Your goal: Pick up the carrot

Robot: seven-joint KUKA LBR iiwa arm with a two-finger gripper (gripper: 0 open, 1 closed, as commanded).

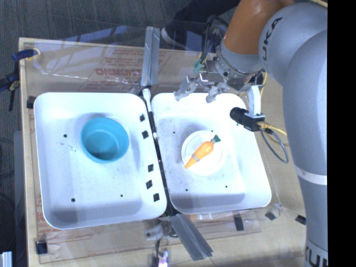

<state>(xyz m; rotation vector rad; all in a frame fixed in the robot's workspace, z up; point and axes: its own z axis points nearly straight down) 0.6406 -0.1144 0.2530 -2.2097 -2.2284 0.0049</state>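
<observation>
Carrot [201, 153] lies on a small white plate [217, 161] in the right bin [253, 188], long axis diagonal w/ green top toward the upper right. Pincer [197, 92] hangs splayed and holding nothing over the bin's far rim, so carrot sits below it in the view, toward the near side.

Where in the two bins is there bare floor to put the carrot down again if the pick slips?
Left white bin: wide floor in front of the blue bowl. Right white bin: a strip along its near wall. Crowded around the white plate bearing the orange carrot, and under the gripper.
</observation>
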